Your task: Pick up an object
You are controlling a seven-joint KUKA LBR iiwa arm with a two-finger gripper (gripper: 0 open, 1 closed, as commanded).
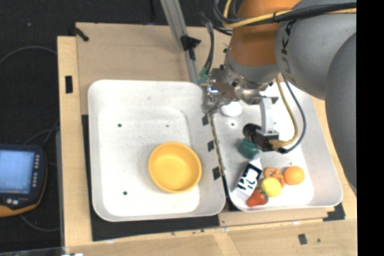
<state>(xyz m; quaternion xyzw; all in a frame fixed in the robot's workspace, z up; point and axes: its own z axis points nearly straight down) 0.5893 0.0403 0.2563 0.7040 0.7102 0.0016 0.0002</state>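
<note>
Can't tell the fingers' (223, 106) state — they hang over the right white bin's (318, 147) back-left corner, risking a rim strike, well apart from the small orange fruit (293, 175).

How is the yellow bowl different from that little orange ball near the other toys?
The yellow bowl is far bigger than the orange ball. The bowl is open and hollow; the ball is round and solid-looking. The bowl sits alone in the left bin; the ball lies among small items in the right bin. Both are warm-coloured.
</note>
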